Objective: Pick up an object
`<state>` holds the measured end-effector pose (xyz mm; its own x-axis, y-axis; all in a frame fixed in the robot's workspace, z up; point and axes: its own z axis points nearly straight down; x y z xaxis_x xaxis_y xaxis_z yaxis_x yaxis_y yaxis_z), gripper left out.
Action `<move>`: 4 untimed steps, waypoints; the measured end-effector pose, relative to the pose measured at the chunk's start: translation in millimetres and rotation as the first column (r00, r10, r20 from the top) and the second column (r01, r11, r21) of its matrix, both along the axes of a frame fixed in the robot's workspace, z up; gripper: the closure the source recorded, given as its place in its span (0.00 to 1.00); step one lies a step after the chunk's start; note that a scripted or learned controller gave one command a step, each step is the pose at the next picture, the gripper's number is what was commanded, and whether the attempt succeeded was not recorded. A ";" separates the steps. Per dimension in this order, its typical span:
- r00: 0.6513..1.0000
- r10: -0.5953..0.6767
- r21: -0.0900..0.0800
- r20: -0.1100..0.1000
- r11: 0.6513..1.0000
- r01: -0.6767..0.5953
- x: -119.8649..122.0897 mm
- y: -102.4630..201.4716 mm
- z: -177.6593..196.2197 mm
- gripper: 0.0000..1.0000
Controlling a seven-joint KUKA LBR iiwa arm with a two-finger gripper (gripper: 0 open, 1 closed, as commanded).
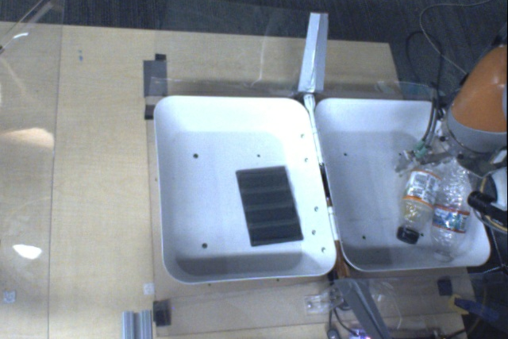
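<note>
Two clear bottles lie in the right bin, just below the end effector; its state I cannot tell. A black ribbed block lies in the left bin.

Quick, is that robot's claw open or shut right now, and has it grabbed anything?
Gripper: cannot be told. It sits low in the right bin, just above two bottles, and nothing is visibly held.

Slanted overhead view onto both bins

Smooth white plastic bins, matt ribbed black block, clear glossy plastic bottles, pale wood bench
</note>
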<state>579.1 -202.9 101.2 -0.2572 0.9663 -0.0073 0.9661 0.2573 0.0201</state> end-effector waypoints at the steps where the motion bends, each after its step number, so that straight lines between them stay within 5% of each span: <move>1: 0.999 0.031 0.002 -0.013 1.000 -0.031 12.5 80.0 90.9 1.00; 2: 0.999 0.031 0.002 -0.014 1.000 -0.031 12.3 79.9 90.5 0.00; 3: 0.999 0.035 0.010 -0.010 0.999 -0.035 -16.8 24.1 -5.5 0.00; 4: 0.997 0.083 0.019 -0.002 0.996 -0.083 -33.9 16.7 -11.4 0.00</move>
